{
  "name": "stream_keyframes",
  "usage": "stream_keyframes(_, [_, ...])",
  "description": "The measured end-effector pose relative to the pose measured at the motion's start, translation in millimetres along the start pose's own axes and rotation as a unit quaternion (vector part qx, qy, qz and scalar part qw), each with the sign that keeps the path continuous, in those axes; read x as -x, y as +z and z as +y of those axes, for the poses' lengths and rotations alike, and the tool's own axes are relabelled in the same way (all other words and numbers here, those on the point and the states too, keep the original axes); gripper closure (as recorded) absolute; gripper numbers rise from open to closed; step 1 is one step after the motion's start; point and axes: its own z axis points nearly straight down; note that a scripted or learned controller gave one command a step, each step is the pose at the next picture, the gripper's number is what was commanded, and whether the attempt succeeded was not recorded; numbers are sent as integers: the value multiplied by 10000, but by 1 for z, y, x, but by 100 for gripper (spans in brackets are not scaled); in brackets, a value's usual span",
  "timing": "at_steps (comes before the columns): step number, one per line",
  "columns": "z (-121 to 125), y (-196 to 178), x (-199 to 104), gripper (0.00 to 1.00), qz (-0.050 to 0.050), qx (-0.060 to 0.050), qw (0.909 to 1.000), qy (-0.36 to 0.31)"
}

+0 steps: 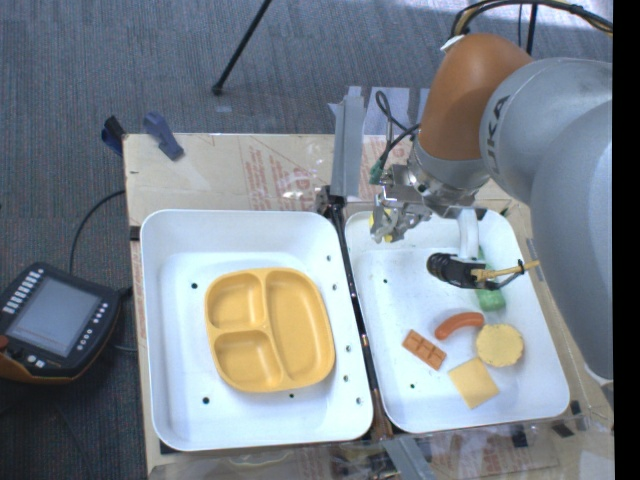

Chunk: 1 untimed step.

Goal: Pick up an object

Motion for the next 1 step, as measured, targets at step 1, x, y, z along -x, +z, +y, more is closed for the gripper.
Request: stream_keyframes(1, [0,-8,0,100,-1,-16,10000,-14])
